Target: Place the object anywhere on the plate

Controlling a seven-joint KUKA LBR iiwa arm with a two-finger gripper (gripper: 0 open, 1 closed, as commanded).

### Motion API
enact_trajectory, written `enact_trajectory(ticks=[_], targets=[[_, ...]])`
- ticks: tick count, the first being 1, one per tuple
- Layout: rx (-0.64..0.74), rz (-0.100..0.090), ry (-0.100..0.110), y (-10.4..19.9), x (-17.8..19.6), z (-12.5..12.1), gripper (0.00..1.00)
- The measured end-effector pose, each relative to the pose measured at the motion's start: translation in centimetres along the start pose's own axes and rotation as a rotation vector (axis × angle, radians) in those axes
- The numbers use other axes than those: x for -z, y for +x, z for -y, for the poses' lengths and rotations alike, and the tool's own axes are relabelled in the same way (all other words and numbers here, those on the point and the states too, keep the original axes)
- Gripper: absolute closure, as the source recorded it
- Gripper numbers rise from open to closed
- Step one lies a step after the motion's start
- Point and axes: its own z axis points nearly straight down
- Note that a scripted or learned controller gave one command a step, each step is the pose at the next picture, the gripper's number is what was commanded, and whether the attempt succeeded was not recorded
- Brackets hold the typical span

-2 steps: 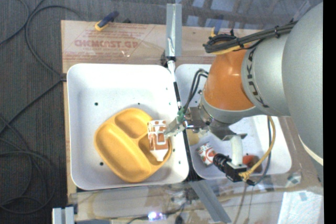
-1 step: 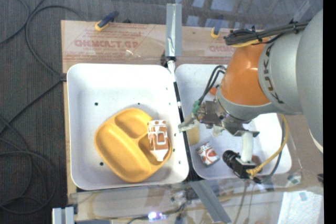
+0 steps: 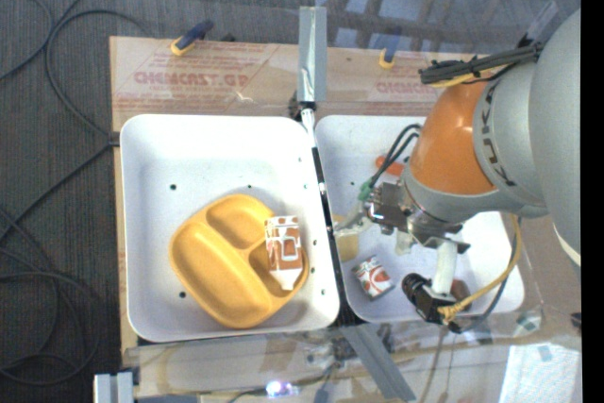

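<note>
Presently, a small red-and-white carton (image 3: pixel 284 243) rests on the right rim of the yellow divided plate (image 3: pixel 222 271) in the left bin (image 3: pixel 151 156). It looks light, stiff-walled and crushable, best taken across its flat sides. The gripper (image 3: pixel 408 236) hangs over the right bin (image 3: pixel 491 293); finger state cannot be told. Bins are smooth, shallow, on carpeted flooring.

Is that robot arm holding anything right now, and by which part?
It cannot be told: the gripper hangs over the right bin, its tips hidden.
</note>
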Motion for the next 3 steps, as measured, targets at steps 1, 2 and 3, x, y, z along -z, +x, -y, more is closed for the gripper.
enact_trajectory(ticks=[1,2,3], targets=[[-0.147,0.001,-0.001,-4.7,0.0,-1.3,0.0],[-0.269,0.001,-0.001,-9.8,-7.3,-2.6,0.0],[-0.385,-0.008,-0.01,-12.6,-9.3,-3.8,0.0]])
